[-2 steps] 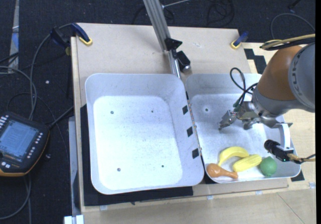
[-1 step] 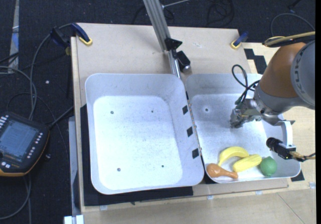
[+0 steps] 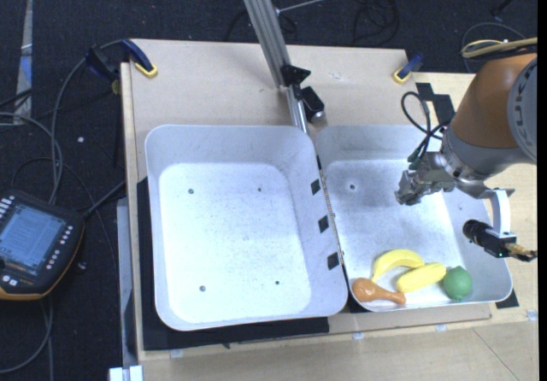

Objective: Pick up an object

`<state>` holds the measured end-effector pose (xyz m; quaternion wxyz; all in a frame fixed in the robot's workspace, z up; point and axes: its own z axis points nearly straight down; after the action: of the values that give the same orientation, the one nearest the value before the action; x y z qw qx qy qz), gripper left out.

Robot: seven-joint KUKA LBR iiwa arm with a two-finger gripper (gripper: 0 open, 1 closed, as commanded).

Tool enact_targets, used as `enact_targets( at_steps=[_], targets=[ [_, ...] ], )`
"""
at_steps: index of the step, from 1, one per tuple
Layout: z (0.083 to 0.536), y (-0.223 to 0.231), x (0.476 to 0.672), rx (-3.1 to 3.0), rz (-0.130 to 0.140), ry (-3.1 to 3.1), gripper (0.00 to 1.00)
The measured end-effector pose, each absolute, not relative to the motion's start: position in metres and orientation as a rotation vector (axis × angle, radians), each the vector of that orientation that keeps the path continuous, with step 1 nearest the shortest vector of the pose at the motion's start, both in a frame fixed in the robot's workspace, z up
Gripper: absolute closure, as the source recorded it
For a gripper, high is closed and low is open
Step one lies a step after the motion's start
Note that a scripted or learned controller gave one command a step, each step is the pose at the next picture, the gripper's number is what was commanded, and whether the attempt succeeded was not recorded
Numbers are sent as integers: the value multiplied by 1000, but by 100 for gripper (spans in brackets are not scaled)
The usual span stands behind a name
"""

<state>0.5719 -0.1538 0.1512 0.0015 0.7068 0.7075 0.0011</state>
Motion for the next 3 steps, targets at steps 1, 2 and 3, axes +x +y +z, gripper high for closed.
enact_targets(
  at_steps=[1,2,3],
  targets=[
    [195,-148,574,2218,4,2220,100],
    [257,-145,577,2217,5,2219,100],
    [262,-86,584,2216,2,2228,100]
  ],
)
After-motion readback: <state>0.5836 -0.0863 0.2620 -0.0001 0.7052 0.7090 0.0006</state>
